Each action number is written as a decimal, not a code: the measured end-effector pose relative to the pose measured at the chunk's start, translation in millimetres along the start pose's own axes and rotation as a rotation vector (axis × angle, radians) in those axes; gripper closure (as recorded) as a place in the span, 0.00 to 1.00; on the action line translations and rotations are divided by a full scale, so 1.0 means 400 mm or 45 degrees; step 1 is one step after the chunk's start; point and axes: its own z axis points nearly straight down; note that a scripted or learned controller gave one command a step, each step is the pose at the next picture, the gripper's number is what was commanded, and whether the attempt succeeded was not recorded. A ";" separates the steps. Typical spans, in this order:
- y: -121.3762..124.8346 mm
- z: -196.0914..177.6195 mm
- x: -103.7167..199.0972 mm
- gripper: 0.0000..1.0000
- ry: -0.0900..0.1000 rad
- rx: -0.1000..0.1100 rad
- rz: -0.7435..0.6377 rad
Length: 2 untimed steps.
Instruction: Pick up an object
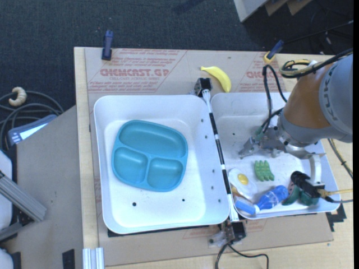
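My gripper (251, 146) hovers low over the middle of the right bin (241, 108), reaching in from the right. Just below and to its right lies a green ridged toy (263, 170). Along the bin's front edge sit a small yellow piece (242, 179) on a white dish (235, 185), a blue bottle-like toy (271, 198) and a dark teal toy (296, 196). None of these objects touches the gripper. The left bin (106, 114) holds a blue divided plate (150, 155).
A yellow banana (217, 77) lies on the cardboard bench behind the bins, near the divider between them. A blue clip (107, 43) sits at the bench's back left edge. Cables and metal parts lie on the floor to the left.
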 end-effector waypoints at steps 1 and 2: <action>-0.112 0.022 0.012 0.00 0.000 -0.001 0.002; -0.113 0.000 0.013 1.00 0.000 0.000 0.003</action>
